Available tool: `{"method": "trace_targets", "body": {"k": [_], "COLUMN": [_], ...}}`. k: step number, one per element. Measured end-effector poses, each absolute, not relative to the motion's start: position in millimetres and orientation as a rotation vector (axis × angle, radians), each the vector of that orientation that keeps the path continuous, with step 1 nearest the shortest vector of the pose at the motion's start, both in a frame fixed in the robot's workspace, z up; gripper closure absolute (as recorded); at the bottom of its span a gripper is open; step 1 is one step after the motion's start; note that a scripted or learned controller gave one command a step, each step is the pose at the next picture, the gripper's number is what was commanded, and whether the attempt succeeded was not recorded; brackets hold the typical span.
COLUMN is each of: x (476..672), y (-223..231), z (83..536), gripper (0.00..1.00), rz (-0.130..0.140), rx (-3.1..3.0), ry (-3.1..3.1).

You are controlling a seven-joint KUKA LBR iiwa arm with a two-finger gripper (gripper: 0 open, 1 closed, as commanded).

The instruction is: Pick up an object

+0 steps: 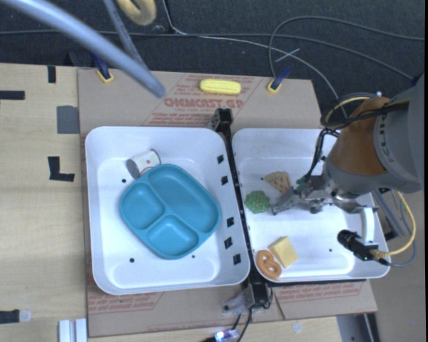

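Claw (279,206) low in right white bin (307,144), tip just beside green broccoli-like toy (256,202); finger spread cannot tell. Blue divided plastic plate (169,210) in left bin (100,191).

Pale wooden bench (28,212) with black tape marks (57,168), brown cardboard sheet (192,102) under the two white bins (100,262), dark carpet (328,20) behind, crossed by loose cables (292,45).

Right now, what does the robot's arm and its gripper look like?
The arm is a bulky, rounded grey body with an orange band above the wrist. Thin dark and yellow cables loop around it. The gripper is a slim, dark grey metal piece extending from the wrist.
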State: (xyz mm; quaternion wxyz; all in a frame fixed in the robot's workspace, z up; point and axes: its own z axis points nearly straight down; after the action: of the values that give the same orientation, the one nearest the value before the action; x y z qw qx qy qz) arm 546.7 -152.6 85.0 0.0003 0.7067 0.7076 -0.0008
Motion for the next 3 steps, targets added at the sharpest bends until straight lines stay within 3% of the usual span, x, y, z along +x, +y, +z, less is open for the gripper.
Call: {"method": "trace_targets", "body": {"k": [1,3], "x": [547.0,551.3], "y": [-153,-160], "z": [96,201], "gripper": [1.0,1.0], "rz": [-0.002,0.004], "rx": [2.217,2.217], "ry": [2.221,2.219]}}
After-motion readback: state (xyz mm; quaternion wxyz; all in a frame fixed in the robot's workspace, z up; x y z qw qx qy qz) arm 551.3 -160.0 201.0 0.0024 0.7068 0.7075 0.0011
